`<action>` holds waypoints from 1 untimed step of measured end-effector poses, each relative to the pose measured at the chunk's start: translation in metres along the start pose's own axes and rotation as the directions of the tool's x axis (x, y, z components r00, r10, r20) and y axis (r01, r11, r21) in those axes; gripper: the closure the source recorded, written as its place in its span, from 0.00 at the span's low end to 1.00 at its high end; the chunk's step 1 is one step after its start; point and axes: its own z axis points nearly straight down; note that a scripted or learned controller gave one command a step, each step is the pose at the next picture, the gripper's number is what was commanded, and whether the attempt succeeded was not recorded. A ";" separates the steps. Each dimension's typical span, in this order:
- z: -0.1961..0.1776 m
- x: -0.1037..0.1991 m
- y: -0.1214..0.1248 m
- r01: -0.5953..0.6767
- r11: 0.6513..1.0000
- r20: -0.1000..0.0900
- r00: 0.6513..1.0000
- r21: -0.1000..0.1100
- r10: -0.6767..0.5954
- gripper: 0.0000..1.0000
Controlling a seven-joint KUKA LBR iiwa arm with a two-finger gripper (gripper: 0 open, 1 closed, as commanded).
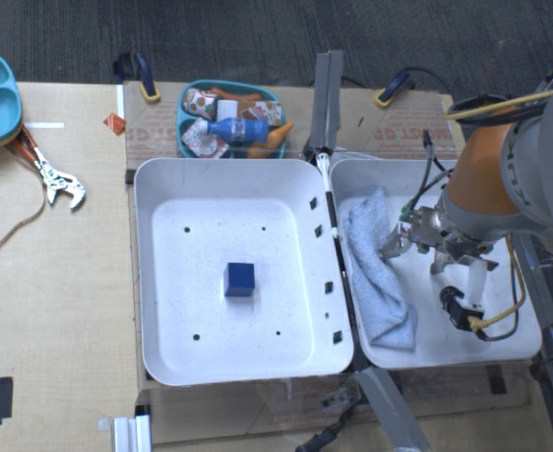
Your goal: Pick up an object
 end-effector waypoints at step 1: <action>-0.042 -0.034 0.039 -0.004 1.000 0.001 1.000 0.004 0.004 0.00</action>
